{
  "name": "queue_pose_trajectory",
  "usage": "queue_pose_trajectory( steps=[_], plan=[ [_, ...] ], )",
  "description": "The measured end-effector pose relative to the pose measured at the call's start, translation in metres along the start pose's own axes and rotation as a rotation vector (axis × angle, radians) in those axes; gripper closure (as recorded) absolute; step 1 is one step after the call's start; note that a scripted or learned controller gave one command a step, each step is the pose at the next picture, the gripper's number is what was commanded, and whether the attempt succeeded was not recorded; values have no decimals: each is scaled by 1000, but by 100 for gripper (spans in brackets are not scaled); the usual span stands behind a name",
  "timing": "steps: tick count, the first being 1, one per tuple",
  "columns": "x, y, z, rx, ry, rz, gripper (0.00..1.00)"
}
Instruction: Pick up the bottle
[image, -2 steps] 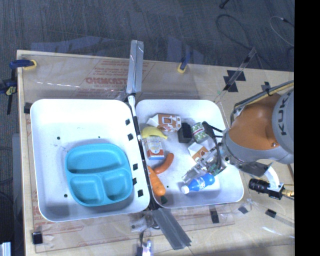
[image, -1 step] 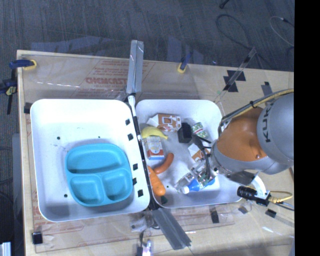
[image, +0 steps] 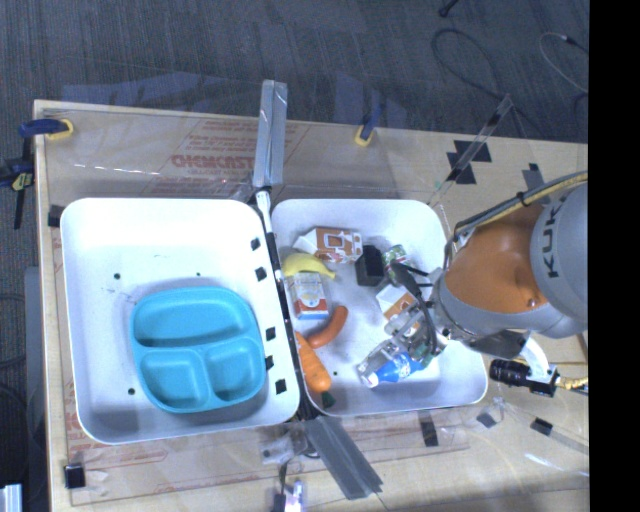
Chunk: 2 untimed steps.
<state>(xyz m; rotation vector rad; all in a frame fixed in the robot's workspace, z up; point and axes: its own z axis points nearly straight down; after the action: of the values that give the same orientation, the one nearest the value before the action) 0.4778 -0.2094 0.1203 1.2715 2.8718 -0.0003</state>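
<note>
Faint red print, unreadable, crosses the worktop (image: 150, 150) behind the left bin (image: 90, 300), which holds a blue tray (image: 197, 345). Right of it: banana (image: 307, 266), carrot (image: 315, 370), then bottle (image: 398, 362) by the right bin's (image: 350, 212) near-right edge, claw (image: 412, 335) over it, state uncertain.

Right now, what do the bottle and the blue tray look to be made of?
The bottle looks like thin clear plastic with a blue label; its body is see-through and glints. The tray looks like moulded hard plastic, matte to faintly glossy: one even blue, rounded compartments. Both are guesses from looks alone.
</note>
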Motion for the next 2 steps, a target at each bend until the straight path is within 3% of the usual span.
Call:
queue_pose_trajectory(
  steps=[1, 2],
  plan=[
    [1, 0, 29, 1, 3, -9, 0],
    [1, 1, 19, 1, 3, -13, 100]
  ],
)
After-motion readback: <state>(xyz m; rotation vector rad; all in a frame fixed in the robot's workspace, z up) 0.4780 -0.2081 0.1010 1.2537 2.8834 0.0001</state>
